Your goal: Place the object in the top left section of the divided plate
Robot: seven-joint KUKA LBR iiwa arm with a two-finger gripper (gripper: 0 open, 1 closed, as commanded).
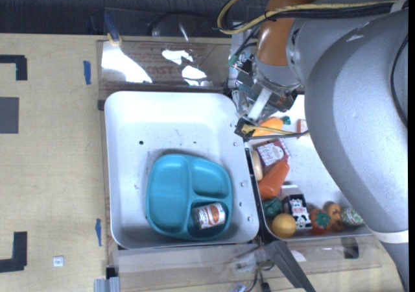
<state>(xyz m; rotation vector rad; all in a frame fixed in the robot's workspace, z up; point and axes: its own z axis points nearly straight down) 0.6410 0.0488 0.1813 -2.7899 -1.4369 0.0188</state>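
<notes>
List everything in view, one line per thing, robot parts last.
left bin: 1, white, centre of the bench.
divided plate: 1, teal, in the left bin, toward its near edge.
can: 1, red and white label, lying in the plate's lower right section.
right bin: 1, white, beside the left bin, partly under the arm.
toy carrot: 1, orange, in the right bin.
yellow ball-like fruit: 1, yellow, near edge of the right bin.
small mixed toys: several, mixed colours, right bin's near edge.
arm: 1, grey with orange band.
hand: 1, dark, over the bins' divide.
</notes>
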